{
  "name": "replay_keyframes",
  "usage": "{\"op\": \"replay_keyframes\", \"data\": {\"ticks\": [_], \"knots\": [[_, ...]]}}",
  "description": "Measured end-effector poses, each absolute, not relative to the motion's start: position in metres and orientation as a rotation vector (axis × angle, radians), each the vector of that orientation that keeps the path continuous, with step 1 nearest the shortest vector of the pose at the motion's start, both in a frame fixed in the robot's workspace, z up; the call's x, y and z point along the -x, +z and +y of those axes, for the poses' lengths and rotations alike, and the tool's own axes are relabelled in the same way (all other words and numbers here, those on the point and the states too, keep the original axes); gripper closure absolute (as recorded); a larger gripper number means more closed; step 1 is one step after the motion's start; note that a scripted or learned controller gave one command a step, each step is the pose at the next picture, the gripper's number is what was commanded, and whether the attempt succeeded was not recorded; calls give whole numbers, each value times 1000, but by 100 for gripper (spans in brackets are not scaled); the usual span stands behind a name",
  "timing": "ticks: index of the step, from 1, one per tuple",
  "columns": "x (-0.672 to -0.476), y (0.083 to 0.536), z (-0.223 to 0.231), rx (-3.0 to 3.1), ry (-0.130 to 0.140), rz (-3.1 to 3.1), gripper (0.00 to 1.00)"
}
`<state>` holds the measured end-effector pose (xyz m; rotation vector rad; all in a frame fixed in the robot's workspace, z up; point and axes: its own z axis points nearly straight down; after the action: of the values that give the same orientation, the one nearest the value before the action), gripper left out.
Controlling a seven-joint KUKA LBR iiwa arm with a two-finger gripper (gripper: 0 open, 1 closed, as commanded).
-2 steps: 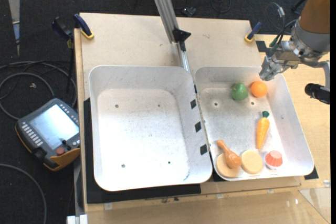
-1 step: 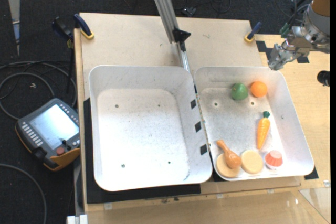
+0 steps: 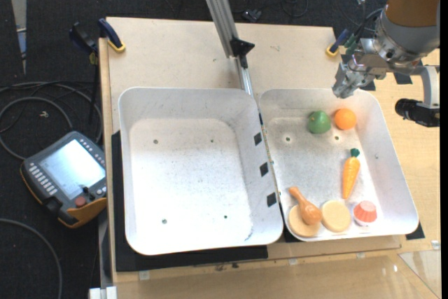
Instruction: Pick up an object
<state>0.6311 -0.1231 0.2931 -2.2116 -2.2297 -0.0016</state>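
Note:
The right bin holds several toy foods. A green apple and an orange fruit sit side by side near its back. A carrot lies in the middle right. Along the front edge lie a drumstick, a pale round biscuit and a pink cupcake. My gripper hangs above the bin's back rim, just above and behind the orange fruit, with nothing seen between its fingers.
The left bin stands beside the right one. A slanted metal pole crosses the back of the bench. Clamps sit at the bench's back corners. A teach pendant lies on the floor to the left.

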Motion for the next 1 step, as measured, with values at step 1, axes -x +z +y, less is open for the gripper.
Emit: {"op": "replay_keyframes", "data": {"ticks": [1], "knots": [[-632, 271, -73, 2211, 0, -2228, 100]]}}
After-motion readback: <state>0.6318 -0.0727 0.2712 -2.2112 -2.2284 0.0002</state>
